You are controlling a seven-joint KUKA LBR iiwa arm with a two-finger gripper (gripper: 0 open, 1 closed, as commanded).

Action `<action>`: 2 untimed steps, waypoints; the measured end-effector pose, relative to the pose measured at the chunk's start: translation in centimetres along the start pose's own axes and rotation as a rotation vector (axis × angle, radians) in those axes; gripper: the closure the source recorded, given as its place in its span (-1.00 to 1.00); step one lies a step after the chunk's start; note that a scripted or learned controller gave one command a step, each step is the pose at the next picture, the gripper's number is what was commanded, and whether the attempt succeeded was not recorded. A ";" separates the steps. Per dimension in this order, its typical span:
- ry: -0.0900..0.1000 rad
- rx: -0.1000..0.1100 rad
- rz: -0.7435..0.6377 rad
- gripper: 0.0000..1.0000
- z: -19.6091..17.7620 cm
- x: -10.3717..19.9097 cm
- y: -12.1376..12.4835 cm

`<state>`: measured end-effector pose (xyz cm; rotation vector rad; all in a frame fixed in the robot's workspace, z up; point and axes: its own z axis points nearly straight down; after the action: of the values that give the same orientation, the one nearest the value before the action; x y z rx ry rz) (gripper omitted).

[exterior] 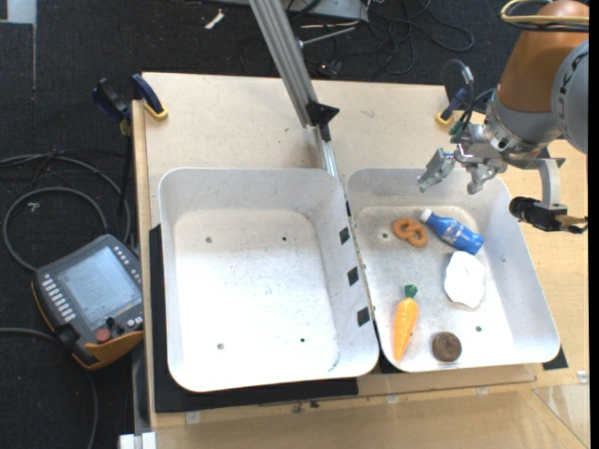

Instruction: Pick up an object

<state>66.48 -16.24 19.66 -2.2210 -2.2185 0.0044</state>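
Note:
My gripper (456,174) hangs open above the far edge of the right bin (529,293), with nothing between its fingers. Below it in that bin lie a brown pretzel (410,231) and a blue bottle with a white cap (454,231), side by side. A white lumpy object (465,280) rests nearer the bin's right side. An orange carrot with a green top (404,320) lies toward the front, and a dark brown round piece (446,346) sits beside it.
The left bin (187,213) stands beside the right one, the two overlapping along a shared edge. A slanted metal bar (285,54) runs from the top of the view down to the bins' junction. Clamps sit at the bench's back corners.

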 end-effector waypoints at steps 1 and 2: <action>0.001 0.003 0.000 -1.00 6.3 -0.2 -0.6; -0.001 -0.007 -0.001 1.00 4.8 -0.2 -0.3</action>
<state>66.16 -16.44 14.87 -2.2239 -2.2234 -0.0021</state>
